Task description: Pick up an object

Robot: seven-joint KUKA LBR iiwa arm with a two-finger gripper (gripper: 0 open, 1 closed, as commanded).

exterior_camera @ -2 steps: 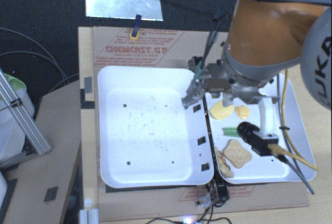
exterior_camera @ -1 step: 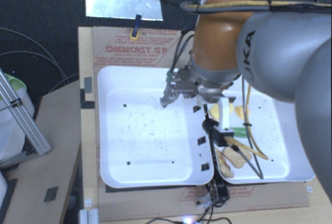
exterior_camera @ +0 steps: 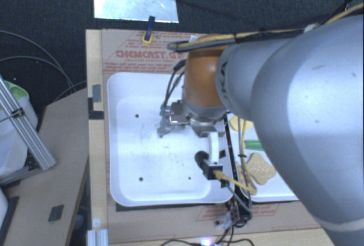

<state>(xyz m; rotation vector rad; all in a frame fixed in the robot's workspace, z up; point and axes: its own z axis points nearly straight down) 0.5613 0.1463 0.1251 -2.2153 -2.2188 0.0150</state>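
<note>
Dark carpet surrounds the worktop (exterior_camera: 57,125), where cardboard lies under 2 shallow white bins. Over the left bin (exterior_camera: 128,119) hangs the grey arm (exterior_camera: 296,108), its orange band (exterior_camera: 200,81) above the wrist. The gripper (exterior_camera: 168,125) sits low over the bin's middle, at about 9 o'clock from the wrist; its state I cannot tell from this angle. A tan, biscuit-like object (exterior_camera: 260,168) lies in the right bin (exterior_camera: 278,192), at roughly 4 o'clock from the gripper and well apart from it, beside yellow (exterior_camera: 234,124) and green (exterior_camera: 252,145) pieces partly hidden by the arm.
</note>
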